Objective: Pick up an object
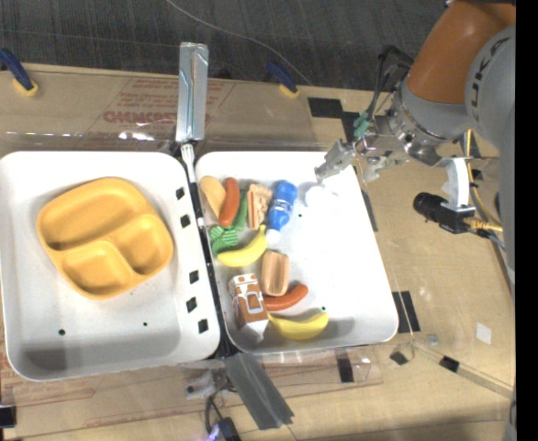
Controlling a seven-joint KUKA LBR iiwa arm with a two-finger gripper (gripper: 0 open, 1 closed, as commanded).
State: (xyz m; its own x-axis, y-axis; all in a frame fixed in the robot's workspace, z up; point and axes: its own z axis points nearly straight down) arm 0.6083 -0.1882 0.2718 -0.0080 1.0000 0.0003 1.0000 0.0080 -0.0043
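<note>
Currently: desk (453, 301) is a tan board carrying two shallow white bins side by side. Left bin (12, 320) holds one yellow three-compartment plate (106, 235), sitting in the far-left half. Right bin (361, 274) has all the toy food packed along its left wall; its right half is bare white.

Arm (453, 53), grey with the orange band, comes in from the far right. Gripper (330, 166) hangs over the far-right corner of the right bin, pointing left. Nothing sits between its fingers that I can see; whether they are open or closed I can't tell at this resolution. It's near the bottle but not touching it.

Pick candidates, all in the right bin:
- banana (298, 323) at the near edge, lying flat
- second banana (242, 250) mid-left, curved over a green ridged piece (223, 238)
- blue-and-white bottle (281, 205), far middle, tilted, cap toward the gripper
- brown carton (248, 299), near-left, just left of the near banana
- hot dog bun (274, 272) and red sausage (288, 296), touching, just beyond the near banana
- orange carrot-like stick (229, 202) and a tan bun (213, 194) at the far-left corner
- small striped packet (257, 206) between the stick and the bottle

Blue clamps (17, 72) hold the board's far edge.
</note>
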